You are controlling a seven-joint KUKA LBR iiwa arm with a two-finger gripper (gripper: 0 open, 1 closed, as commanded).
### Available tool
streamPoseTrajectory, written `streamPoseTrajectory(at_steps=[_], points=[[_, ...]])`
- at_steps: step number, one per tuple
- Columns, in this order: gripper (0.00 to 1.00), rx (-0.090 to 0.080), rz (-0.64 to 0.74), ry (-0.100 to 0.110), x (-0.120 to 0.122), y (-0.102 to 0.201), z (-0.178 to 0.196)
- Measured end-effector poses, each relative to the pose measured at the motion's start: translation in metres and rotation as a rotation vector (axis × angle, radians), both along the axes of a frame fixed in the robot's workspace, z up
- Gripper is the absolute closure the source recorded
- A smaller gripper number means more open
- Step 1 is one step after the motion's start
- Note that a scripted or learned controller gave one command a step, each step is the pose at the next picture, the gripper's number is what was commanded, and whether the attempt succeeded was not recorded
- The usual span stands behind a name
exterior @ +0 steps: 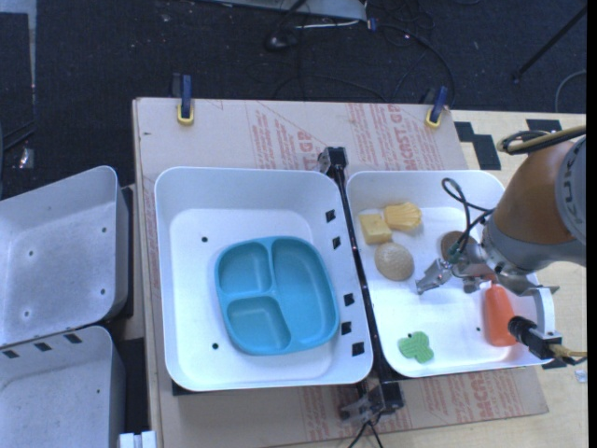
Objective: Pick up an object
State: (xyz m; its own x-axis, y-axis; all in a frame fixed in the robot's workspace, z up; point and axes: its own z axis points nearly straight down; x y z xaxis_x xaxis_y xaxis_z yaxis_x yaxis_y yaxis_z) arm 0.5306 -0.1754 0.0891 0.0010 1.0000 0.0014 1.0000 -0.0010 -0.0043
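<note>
Smooth plastic blue tray [276, 294] in matt white bin [177, 213].

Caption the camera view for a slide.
KUKA gripper poised in the right bin beside a beige ball.

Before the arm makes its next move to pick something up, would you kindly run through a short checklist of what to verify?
1. Gripper is inside the right bin: ok.
2. Something is already between the fingers: not ok, nothing shows there.
3. A target is close: ok, the round beige object lies just to the gripper's left in the camera view.
4. Finger opening is wide enough for it: cannot tell.
5. Neighbours leave room: ok, the two yellow blocks sit apart, farther up the bin.
6. Orange object and green toy are out of the path: ok.
</note>
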Motion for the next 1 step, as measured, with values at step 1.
streamPoseTrajectory(at_steps=[1], points=[[1.0,-0.002,-0.001,-0.005,0.0013,-0.0004,0.013]])
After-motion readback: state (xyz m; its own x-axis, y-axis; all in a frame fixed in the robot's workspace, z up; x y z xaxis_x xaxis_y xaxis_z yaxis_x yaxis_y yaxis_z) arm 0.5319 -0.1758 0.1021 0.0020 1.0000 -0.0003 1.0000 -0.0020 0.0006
